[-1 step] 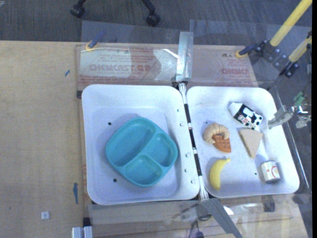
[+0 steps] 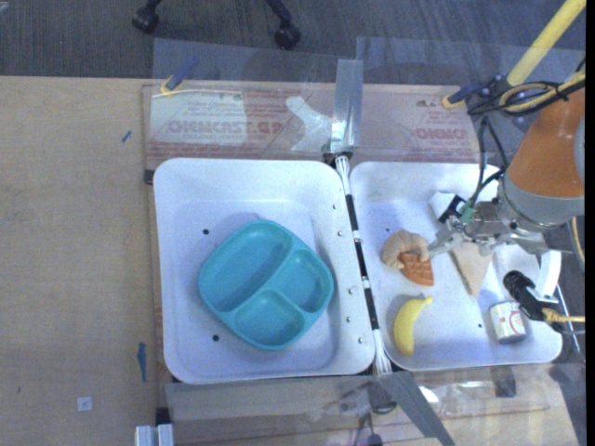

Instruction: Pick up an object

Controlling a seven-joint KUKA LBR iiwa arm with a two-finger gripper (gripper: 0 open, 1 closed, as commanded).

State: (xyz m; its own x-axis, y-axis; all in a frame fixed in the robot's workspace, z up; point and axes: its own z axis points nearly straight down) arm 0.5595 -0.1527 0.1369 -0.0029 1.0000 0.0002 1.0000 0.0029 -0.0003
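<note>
1. A wooden bench [image 2: 65, 249] carries two white bins side by side.
2. The left bin [image 2: 186, 179] holds a teal divided plate [image 2: 267, 283], lying flat.
3. The right bin [image 2: 390, 179] holds a bread roll [image 2: 406, 246] touching an orange piece [image 2: 418, 269]. A banana [image 2: 409, 321] lies nearer the front, with a pale wedge [image 2: 472, 266] and a small can [image 2: 507, 321] further right.
4. The gripper [image 2: 444, 240] sits low in the right bin, just beside the bread roll. Whether it is open or closed cannot be told.
</note>
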